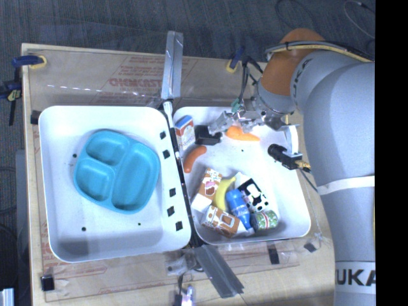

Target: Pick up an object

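My gripper (245, 144) hangs low over the back of the right bin (299, 196), open. One black fingertip (207, 134) points left and the other (285, 155) points right. An orange carrot-like piece (242, 133) lies under the wrist between them, and neither finger touches it. An orange sausage (194, 158) lies just left of the left finger, beside a small milk carton (184, 131). Toward the front sit a banana (223, 191), a blue bottle (236, 207), a cow-patterned box (254, 195), a green can (267, 219) and two small cartons (219, 220).
The left bin (57, 222) holds a blue divided plate (117, 169). A ridge with black clips (172, 171) separates the bins. The grey arm (338, 120) covers the right bin's far right corner and rim.
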Controlling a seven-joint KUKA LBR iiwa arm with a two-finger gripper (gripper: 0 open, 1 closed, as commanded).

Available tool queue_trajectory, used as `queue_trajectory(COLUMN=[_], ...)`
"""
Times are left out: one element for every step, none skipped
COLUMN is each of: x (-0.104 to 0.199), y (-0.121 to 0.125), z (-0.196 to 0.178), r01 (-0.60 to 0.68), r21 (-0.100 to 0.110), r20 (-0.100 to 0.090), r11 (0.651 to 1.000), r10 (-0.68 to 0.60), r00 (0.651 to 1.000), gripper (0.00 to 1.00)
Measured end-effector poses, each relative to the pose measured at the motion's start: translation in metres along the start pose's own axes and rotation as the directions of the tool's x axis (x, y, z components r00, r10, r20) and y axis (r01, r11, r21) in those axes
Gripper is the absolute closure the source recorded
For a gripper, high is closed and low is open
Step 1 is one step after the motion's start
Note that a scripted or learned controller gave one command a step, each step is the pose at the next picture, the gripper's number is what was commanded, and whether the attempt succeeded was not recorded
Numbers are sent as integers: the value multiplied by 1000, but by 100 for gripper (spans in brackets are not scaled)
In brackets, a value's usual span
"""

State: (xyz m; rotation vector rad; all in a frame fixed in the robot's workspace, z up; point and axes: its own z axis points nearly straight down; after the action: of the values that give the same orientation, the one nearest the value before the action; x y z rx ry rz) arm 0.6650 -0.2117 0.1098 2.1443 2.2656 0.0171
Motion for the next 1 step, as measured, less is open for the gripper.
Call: queue_trajectory(x=[-1], y=[2], z=[-13], r01=[5], r21=[-6], r20=[5], r11=[1000], r10=[-5], r00=[1000], gripper=[100])
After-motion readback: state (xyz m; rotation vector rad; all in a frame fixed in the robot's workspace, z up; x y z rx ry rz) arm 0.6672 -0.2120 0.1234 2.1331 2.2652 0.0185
